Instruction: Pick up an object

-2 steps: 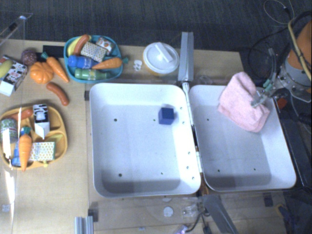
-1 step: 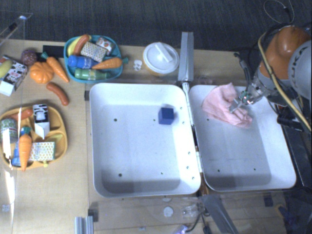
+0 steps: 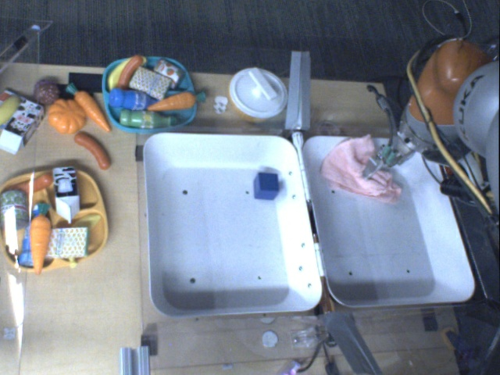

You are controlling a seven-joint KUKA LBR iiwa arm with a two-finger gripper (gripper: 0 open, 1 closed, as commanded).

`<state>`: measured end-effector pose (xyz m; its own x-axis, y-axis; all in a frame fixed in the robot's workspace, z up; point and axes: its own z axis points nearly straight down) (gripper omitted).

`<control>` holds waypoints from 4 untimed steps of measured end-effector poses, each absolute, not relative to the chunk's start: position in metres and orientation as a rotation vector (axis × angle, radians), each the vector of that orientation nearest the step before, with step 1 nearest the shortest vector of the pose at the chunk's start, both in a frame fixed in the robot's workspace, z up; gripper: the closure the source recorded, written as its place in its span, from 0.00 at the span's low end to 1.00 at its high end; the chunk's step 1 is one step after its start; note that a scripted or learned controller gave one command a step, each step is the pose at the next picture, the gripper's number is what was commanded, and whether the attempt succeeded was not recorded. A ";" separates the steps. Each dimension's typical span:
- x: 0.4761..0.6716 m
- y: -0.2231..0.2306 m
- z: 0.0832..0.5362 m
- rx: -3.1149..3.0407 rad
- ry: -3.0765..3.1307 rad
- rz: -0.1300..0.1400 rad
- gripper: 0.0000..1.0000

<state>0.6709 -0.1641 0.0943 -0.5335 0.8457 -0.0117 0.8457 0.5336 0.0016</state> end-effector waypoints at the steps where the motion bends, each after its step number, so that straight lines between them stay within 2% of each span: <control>1: 0.671 -0.166 0.094 1.423 2.787 -0.005 0.00; 2: 0.672 -0.165 0.094 1.378 2.809 -0.006 0.00; 3: 0.673 -0.165 0.106 1.377 2.805 -0.005 1.00; 4: 0.643 -0.087 0.195 1.506 2.750 0.005 1.00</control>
